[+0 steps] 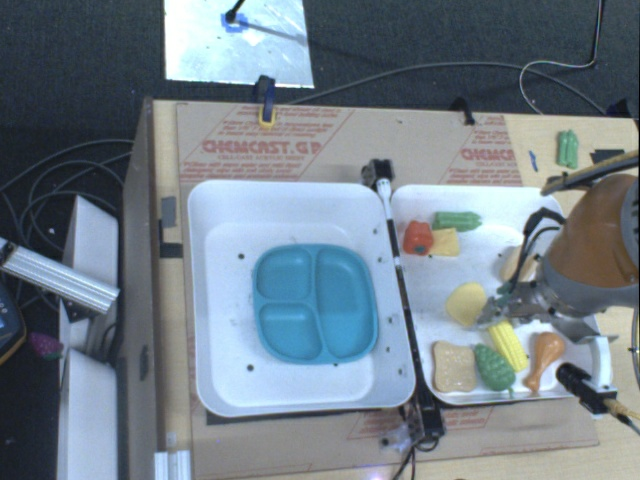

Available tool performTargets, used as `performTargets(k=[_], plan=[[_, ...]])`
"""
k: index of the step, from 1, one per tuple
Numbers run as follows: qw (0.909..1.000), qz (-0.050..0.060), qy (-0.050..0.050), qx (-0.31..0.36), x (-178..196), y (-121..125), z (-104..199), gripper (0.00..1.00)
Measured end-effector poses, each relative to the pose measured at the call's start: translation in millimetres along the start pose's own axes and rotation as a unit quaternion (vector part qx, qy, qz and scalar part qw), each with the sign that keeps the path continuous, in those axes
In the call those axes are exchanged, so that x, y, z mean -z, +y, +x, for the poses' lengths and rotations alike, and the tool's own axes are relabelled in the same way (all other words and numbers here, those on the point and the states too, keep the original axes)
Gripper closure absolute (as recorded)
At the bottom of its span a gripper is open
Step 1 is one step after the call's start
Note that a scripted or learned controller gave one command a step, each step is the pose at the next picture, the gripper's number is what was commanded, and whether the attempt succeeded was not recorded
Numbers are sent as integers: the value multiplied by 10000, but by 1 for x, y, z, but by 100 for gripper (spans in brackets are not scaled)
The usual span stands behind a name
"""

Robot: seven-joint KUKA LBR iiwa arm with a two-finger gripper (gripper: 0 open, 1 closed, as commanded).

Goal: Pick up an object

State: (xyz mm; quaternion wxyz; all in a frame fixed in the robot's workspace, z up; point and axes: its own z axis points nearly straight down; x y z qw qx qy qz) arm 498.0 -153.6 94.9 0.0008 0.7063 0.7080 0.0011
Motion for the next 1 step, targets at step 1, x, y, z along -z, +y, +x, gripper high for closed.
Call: performTargets(k=[1], plan=[[10000,-9,5,12,90,26,94,100]])
